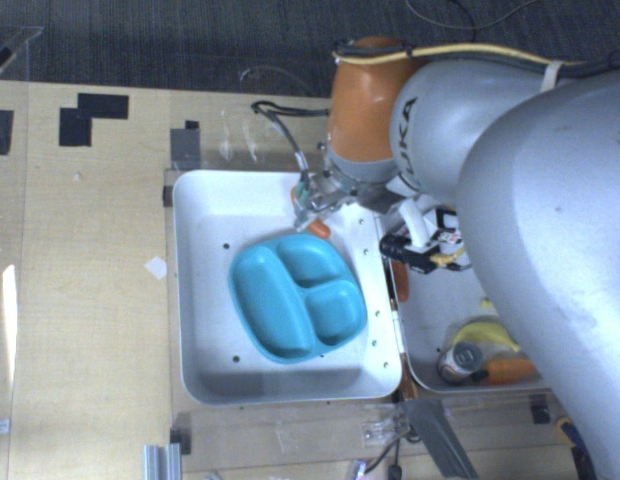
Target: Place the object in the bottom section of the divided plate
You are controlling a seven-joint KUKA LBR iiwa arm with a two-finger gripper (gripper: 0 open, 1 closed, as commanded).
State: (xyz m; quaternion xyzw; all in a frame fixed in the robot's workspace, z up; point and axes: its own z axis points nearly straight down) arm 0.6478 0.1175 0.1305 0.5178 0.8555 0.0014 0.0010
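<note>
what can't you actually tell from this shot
- Gripper, camera view: fingers too small and blurred to judge.
- Small orange object at the blue divided plate's top edge: held or resting is unclear.
- Right bin: mostly hidden by the grey arm; the yellow item and orange item are part covered, identity unclear.

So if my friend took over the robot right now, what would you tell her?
Gripper: hanging over the top edge of the left bin, just above the plate. I cannot tell whether it is open or shut.
Orange thing: small, just under the gripper, at the plate's top rim. Whether it is held or lying there is unclear.
Plate: blue, three sections, lying in the left bin, nothing in them.
Done: nothing is in the bottom section yet.
Left: get the object into that section.
</note>
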